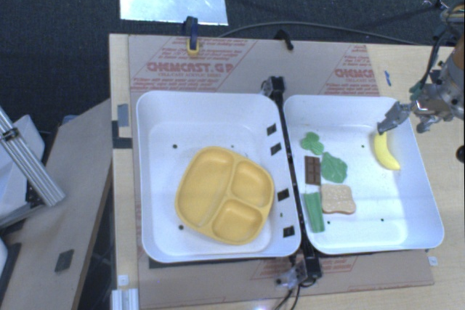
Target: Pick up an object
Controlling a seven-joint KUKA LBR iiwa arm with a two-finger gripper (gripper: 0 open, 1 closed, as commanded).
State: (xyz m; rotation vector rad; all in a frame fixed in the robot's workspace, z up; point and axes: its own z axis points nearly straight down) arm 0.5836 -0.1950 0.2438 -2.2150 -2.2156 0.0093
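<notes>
None lifted so far. Gripper at right bin's far edge, finger spread not discernible (too blurred); banana just below its tip, on the floor. Descent, closing, lift outstanding.

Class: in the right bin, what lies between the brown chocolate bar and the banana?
In the camera view, a green leafy piece sits between the chocolate bar and banana, then bare bin floor.

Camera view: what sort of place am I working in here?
Likely a robotics lab test bench: two white bins clamped side by side on a board, toy food like a banana, and the pincer above the right bin.
</notes>
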